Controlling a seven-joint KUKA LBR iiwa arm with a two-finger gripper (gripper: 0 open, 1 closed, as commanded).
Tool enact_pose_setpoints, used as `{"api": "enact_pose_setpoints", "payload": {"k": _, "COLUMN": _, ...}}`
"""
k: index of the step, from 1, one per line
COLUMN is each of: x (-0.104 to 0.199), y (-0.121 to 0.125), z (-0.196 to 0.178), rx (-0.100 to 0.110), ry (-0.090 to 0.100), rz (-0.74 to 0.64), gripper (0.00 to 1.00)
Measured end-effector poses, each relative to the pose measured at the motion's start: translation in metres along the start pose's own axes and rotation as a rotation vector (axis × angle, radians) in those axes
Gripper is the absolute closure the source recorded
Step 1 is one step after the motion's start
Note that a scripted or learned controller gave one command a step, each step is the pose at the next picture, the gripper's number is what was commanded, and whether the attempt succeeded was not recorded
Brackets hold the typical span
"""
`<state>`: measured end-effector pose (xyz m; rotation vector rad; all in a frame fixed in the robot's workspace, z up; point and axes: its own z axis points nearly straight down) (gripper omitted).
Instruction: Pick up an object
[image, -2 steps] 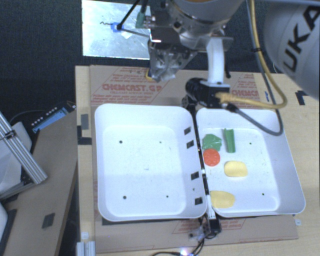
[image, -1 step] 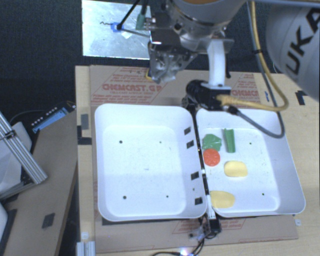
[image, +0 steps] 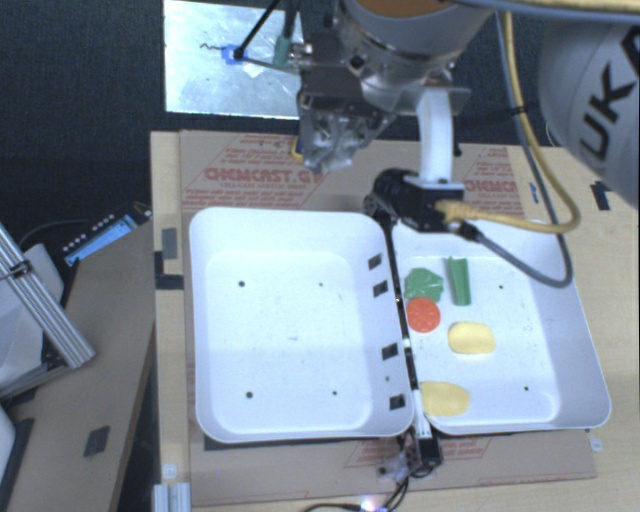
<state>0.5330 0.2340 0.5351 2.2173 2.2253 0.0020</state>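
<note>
The gripper (image: 328, 140) hangs above the bins' far edge, blurred; whether it is open or closed, I cannot tell. The right bin (image: 560, 340) holds a green stick (image: 459, 281), green leaf (image: 423, 281), red disc (image: 424, 316) and two yellow pieces (image: 470, 338).

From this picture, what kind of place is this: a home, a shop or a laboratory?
Most likely a robotics laboratory test bench. Two shallow white bins sit side by side on cardboard, a grey robot arm with cables hangs above them, and small toy-like objects lie in the right bin.

Two bins (image: 280, 225); five objects (image: 470, 338)
</note>
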Motion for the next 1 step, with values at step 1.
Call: {"api": "enact_pose_setpoints", "payload": {"k": 1, "x": -0.0001, "y": -0.0038, "z": 0.0002, "rx": 0.0, "ry": 0.0, "rz": 0.0, "gripper": 1.0}}
